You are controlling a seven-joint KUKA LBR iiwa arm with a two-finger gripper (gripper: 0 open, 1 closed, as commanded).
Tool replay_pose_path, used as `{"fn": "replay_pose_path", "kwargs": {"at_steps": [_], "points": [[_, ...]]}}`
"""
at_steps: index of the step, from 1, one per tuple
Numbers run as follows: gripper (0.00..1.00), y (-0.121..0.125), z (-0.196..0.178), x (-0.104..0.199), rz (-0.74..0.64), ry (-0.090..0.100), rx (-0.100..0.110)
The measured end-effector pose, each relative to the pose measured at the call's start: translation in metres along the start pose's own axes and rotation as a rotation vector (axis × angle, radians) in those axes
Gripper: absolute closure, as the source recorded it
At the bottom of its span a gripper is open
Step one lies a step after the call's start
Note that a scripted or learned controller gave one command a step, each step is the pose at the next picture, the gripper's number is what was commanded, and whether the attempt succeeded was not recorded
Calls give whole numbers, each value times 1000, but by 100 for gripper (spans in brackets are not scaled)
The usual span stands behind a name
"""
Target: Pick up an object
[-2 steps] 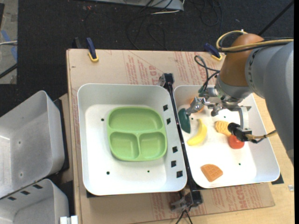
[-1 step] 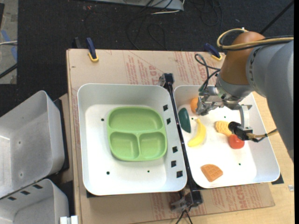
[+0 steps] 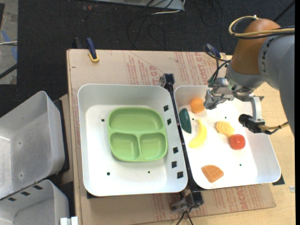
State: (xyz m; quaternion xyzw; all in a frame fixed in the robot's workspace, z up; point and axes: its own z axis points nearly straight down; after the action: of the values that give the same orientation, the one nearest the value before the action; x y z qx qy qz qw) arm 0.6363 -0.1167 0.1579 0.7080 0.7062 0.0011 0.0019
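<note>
Gripper [image 3: 212,99] partly hides orange ball [image 3: 197,106].

- My arm [image 3: 274,55] comes in from the upper right of the frame, grey, sloping down and to the left.
- My orange band [image 3: 248,46] sits at the bend just above my wrist.
- My wrist points down toward the middle right of the frame.
- My gripper [image 3: 212,100] hangs low at the wrist's end.

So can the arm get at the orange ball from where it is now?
Probably yes. The end effector hangs just right of the orange ball in the right bin; the green piece and banana lie below it, not between.
</note>
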Motion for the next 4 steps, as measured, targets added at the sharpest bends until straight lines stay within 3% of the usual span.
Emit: {"fn": "replay_pose_path", "kwargs": {"at_steps": [2, 4], "points": [[100, -8, -101, -1, -5, 0, 0], [100, -13, -78, 104, -9, 2, 6]]}}
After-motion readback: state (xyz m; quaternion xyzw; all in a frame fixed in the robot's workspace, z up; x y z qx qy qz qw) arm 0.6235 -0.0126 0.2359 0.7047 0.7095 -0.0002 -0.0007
